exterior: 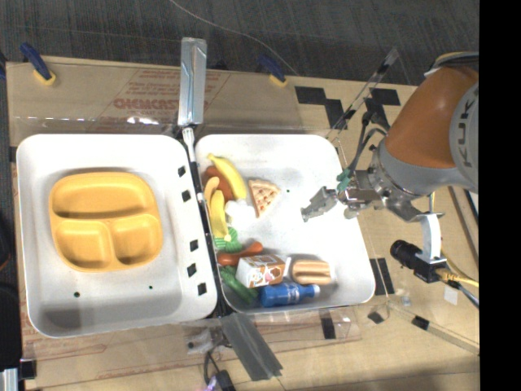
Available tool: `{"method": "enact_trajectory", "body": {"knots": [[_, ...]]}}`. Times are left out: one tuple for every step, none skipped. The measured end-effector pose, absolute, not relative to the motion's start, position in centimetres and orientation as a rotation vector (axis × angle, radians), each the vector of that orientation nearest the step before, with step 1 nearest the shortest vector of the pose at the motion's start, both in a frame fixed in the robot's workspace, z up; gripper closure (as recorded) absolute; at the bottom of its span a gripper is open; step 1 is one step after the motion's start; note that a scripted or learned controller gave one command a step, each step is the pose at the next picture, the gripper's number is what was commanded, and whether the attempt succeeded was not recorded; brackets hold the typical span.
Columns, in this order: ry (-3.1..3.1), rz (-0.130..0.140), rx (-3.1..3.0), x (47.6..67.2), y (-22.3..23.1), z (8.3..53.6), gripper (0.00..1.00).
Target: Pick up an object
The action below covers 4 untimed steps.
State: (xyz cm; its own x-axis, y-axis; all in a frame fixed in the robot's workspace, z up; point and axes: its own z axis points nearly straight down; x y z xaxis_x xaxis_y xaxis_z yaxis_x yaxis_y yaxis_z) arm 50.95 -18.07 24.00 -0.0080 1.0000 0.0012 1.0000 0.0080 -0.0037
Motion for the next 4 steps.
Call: {"method": "enact_trajectory", "body": {"knots": [[-2.462, 0.001, -1.954, 53.8, -19.3, 27.8, 0.00], [-2.247, 0.007, -2.182, 47.5, -20.1, 14.1, 0.00], [-2.279, -0.003, -2.170, 47.8, -21.2, 25.5, 0.00], [-2.302, 0.009, -2.122, 55.5, -20.9, 13.8, 0.00]]}}
